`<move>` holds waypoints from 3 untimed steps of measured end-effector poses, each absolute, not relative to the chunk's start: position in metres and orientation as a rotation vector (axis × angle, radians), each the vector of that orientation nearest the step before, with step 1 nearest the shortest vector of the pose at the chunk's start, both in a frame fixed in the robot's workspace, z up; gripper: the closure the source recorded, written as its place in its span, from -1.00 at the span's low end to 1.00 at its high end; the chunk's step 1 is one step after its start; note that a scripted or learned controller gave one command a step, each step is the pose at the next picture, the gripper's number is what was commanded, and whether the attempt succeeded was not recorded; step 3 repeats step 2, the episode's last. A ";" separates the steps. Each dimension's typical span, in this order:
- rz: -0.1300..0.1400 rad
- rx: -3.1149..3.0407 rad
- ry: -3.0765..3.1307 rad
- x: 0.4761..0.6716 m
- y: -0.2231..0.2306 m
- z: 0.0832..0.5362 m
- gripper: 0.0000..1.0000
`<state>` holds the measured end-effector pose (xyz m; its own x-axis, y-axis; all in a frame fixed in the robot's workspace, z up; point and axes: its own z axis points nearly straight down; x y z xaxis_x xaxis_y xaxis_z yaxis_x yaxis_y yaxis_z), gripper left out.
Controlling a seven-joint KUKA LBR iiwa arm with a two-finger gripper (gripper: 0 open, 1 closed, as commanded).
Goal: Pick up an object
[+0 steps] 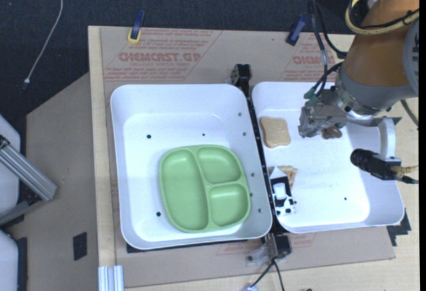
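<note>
Arm over the right bin, jaws [318, 120] low near a brown item at the bin's back.

Whether the jaws are open or closed, or have hold of anything, I cannot tell: the grey wrist hides them. A small dark brown object [331, 130] peeks out just beside the jaws, touching or nearly so. In the same right bin [346, 213], a tan toast-like slice [275, 131] lies flat near the left wall, apart from the jaws. Further forward, a small tan piece [287, 172] sits by a black-and-white item [282, 196] at the left wall. The left bin [133, 116] holds a green divided plate [203, 187], lying flat toward the front. Both bins rest on the worktop [106, 83].
</note>
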<state>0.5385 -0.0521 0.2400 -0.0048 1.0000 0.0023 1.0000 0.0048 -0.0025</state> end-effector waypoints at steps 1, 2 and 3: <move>-0.001 -2.211 -2.227 0.537 0.005 0.241 1.00; 0.000 -2.212 -2.226 0.530 0.063 0.242 1.00; 0.000 -2.212 -2.226 0.530 0.063 0.242 1.00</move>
